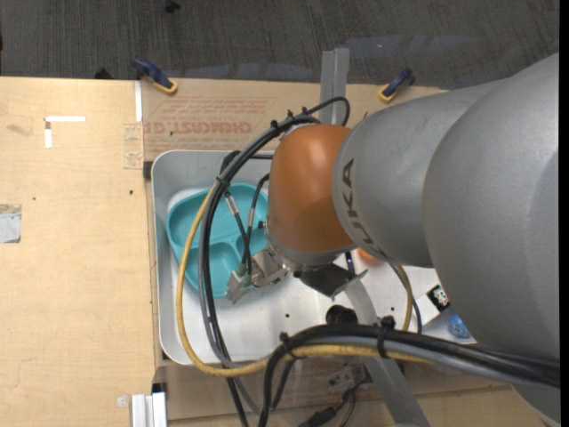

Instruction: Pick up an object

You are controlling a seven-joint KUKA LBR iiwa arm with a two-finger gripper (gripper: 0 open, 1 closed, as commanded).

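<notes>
A teal divided dish [200,238] lies in the left part of the white bin [164,265]. My gripper [244,280] hangs low over the dish's near right rim, under the orange wrist band. The arm's bulk covers most of the bin's right side. An orange bit [364,257] peeks out beside the wrist. A small blue object [458,328] and a black-and-white piece [437,297] show on the white floor at the right.
Bare wooden bench [71,265] stretches to the left of the bin. Cardboard [222,123] lies behind the bin, held by two clamps [156,76]. Yellow and black cables [200,310] loop over the bin's front part.
</notes>
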